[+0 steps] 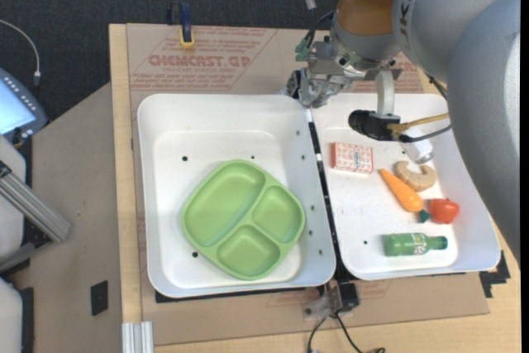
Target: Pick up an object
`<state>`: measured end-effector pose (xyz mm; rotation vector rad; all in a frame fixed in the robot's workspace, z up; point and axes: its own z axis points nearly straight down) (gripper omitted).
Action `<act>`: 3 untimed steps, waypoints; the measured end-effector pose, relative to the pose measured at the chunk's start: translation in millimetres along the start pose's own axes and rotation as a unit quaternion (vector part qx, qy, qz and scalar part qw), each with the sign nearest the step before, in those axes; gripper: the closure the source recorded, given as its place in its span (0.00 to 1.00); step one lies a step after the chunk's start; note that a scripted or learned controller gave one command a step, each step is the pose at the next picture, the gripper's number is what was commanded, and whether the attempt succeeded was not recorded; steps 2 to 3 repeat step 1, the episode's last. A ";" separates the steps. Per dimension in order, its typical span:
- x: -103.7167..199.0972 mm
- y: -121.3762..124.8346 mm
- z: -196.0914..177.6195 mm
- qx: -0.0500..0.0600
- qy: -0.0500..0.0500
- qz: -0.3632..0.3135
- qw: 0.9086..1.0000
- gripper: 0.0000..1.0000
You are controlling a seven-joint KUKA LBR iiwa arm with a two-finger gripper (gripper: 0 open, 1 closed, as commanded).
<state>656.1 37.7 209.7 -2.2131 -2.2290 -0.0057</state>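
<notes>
While the carrot (402, 190) lies slantwise on the floor of the bin on the view's right (364, 215), it has company all round. A curved beige piece (417, 175) touches its far side, and a red, tomato-like piece (445, 211) sits just beside its green end. A green bottle (413, 244) lies on its side near the front rim, apart from the others. A small pink-and-white box (353, 157) lies flat closer to the divider. All five rest on the white floor, none of them lifted.

Up at the far end, the gripper (312, 91) hangs over the spot where the two bins' rims meet, beyond the box and clear of it. Open or closed? From this angle it cannot be told. The orange band and grey bulk of the arm (463, 37) sweep in from the right above it.

Across the divider, the bin on the view's left (165, 178) holds a green divided plate (242, 217), lying flat. Both bins sit on a brown sheet with red print (198, 54), a blue clamp (186, 22) at its far edge.
</notes>
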 end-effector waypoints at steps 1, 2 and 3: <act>54.5 -12.7 -4.7 0.002 0.000 0.000 1.000 1.00; 54.5 -12.7 -4.7 0.002 0.000 0.000 1.000 1.00; 54.5 -12.7 -4.7 0.002 0.000 0.000 1.000 1.00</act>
